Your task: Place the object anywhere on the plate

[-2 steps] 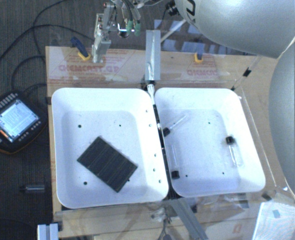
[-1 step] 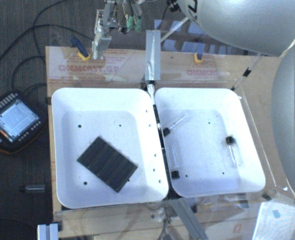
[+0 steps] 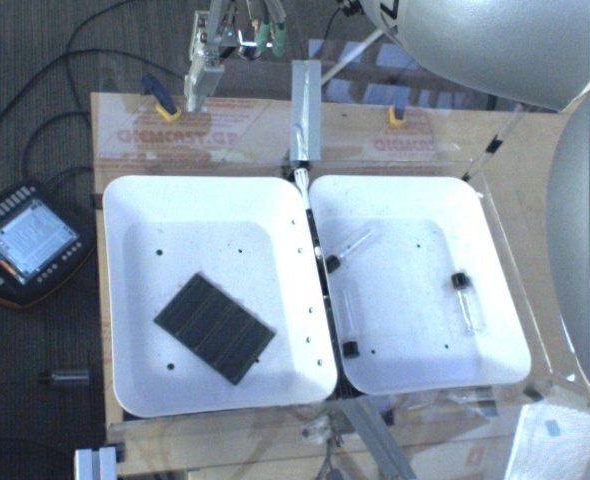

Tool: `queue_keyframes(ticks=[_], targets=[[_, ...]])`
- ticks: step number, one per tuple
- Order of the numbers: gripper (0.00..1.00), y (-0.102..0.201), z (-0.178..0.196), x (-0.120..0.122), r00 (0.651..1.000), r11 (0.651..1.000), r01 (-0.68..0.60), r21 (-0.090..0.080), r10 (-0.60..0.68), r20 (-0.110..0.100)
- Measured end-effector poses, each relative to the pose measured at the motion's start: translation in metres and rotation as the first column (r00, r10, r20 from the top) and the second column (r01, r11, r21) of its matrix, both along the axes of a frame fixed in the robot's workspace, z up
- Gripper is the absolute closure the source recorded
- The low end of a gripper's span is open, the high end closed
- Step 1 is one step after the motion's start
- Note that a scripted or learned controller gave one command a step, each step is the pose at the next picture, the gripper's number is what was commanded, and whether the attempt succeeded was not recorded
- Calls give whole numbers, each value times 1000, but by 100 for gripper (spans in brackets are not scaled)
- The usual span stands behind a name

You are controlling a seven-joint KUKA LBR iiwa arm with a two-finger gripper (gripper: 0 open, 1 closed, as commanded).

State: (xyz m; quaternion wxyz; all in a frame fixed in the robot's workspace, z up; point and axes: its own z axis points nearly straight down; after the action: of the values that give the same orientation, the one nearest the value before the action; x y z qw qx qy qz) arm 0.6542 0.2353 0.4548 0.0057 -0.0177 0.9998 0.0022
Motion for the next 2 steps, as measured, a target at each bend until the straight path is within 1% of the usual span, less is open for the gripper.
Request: queue_keyframes(ticks=[2], targets=[[100,1,20,2,1000,1000,1,3,-1,9]])
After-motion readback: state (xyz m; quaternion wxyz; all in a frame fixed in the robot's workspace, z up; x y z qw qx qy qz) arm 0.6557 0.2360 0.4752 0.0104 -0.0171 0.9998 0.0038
